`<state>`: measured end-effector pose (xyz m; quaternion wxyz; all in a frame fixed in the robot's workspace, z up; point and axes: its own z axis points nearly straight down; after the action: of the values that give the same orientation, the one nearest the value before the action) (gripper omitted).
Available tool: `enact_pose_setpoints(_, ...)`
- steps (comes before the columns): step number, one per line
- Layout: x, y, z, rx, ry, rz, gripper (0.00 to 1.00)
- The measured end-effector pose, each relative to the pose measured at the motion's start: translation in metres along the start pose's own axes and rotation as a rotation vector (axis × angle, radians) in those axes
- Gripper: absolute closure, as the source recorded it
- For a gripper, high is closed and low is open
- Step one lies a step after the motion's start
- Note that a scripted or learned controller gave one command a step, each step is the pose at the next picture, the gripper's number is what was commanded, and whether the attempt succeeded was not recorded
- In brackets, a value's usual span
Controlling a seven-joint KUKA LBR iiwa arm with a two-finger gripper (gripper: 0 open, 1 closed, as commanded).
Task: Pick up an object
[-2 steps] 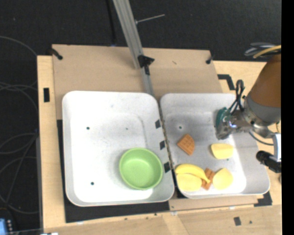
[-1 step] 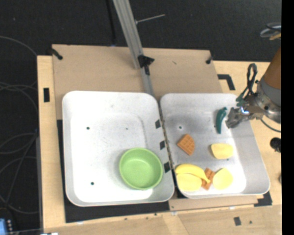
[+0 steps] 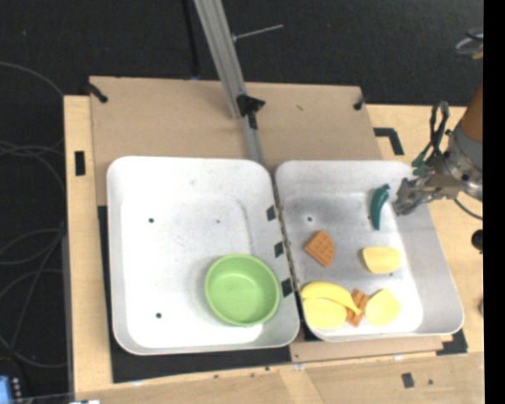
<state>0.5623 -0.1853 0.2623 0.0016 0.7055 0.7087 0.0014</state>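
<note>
Now the pincer (image 3: 406, 199) hovers at the right bin's (image 3: 421, 251) far edge; its spread, can't tell. Teal piece (image 3: 378, 205) just left of it, waffle (image 3: 320, 248) and lemon (image 3: 381, 259) nearer us. No readable writing.

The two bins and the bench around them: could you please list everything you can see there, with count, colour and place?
Bench: one, tan, under both bins.
Left bin: one, white, left half of the bench.
Right bin: one, white, beside the left bin.
Bowl: one, green, near right corner of the left bin.
Waffle piece: one, orange-brown, middle of the right bin.
Curved item: one, teal, far right part of the right bin.
Yellow pieces: about three, yellow, along the near part of the right bin; kind unclear.
Small orange piece: one, orange, among the near yellow pieces.
Metal post: one, grey, rising behind the bins.
Gripper: one, dark, over the right bin's far right edge, next to the curved item.
</note>
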Motion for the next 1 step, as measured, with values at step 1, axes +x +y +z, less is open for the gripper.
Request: enact_pose_setpoints(1, 0.0467, 0.0181, 0.0113, 0.004, 0.000, -0.002, 1.00)
